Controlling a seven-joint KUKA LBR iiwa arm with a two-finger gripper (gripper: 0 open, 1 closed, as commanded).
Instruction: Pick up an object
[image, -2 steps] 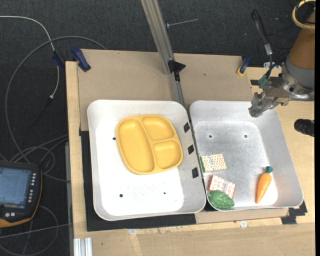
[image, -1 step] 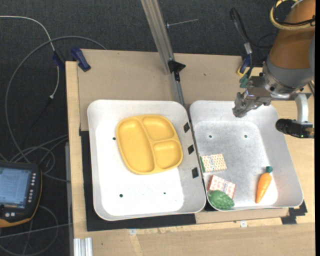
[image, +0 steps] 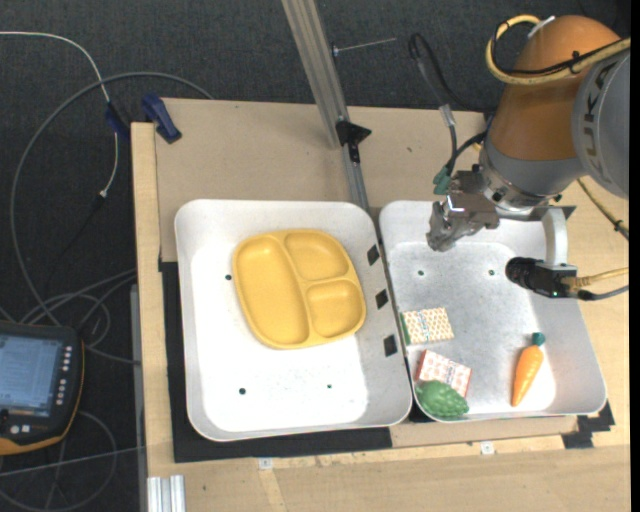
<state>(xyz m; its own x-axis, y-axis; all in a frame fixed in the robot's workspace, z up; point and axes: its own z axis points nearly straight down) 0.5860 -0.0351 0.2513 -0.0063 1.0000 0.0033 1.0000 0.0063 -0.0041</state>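
My gripper (image: 443, 236) hangs over the far left part of the right bin (image: 480, 285), with nothing seen between its tips. Near the bin's front edge lie a toy carrot (image: 527, 371), a green leafy toy (image: 442, 399), a red and white patterned packet (image: 444, 371) and a pale patterned packet (image: 427, 325). All of them sit well in front of the gripper, toward the near side of the bin.
A yellow divided tray (image: 297, 286) rests in the left bin (image: 210, 380). A metal pole (image: 330, 100) rises at a slant behind the two bins. A handheld screen (image: 35, 385) and cables lie off the bench at the left.
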